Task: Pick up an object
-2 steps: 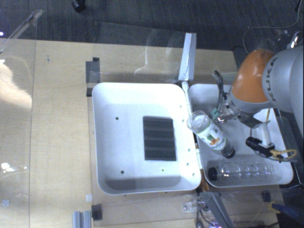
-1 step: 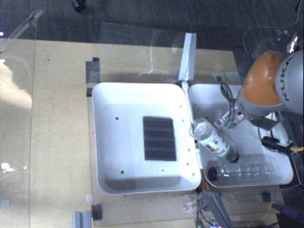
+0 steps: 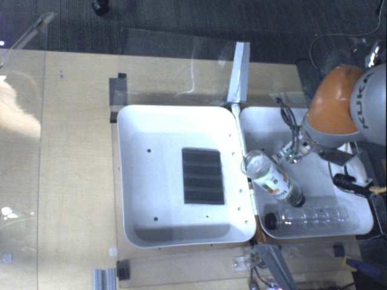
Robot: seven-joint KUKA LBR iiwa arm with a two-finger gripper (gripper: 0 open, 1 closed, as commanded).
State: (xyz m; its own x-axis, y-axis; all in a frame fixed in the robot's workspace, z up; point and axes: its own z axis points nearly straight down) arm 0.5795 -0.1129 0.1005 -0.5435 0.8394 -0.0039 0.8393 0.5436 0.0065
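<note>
White bins (image 3: 130,180) sit on a pale wooden table (image 3: 66,180); one holds a dark ribbed slab (image 3: 202,175), the other clear bottles (image 3: 275,183).

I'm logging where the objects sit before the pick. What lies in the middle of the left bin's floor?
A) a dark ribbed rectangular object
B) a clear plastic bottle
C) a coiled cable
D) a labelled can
A: a dark ribbed rectangular object lies flat near the centre of the left bin, while the clear plastic bottle and the labelled bottle-like container are in the right bin.
</note>
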